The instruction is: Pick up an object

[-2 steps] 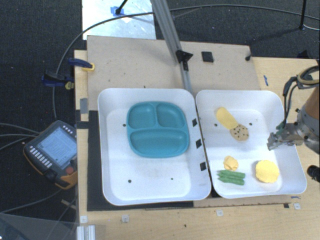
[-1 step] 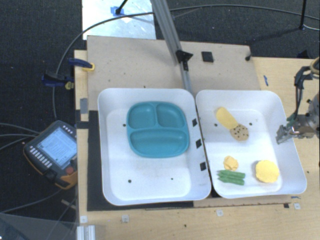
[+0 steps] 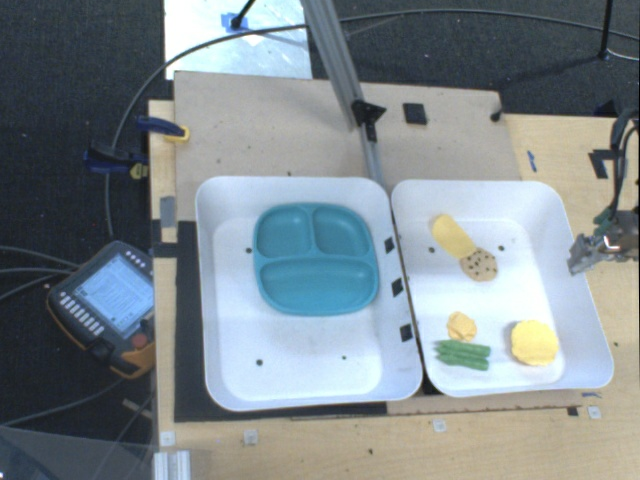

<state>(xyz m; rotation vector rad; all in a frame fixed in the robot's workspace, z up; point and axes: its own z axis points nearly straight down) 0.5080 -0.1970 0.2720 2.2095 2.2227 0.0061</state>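
Note:
The right bin [image 3: 560, 218] holds several toy foods. A yellow oblong piece [image 3: 451, 235] lies beside a brown cookie [image 3: 480, 264]. A small yellow-orange piece [image 3: 461, 325] sits above green beans [image 3: 462, 354], and a round yellow piece [image 3: 534, 342] lies at the lower right. The gripper [image 3: 592, 249] shows at the view's right edge, just outside the right bin's right rim. Nothing is visible between its fingers.
The left bin [image 3: 230, 368] holds a teal divided plate [image 3: 316, 258]. A grey pole [image 3: 335, 53] slants over the bench behind the bins. A teach pendant [image 3: 105, 303] and cables lie left of the bench.

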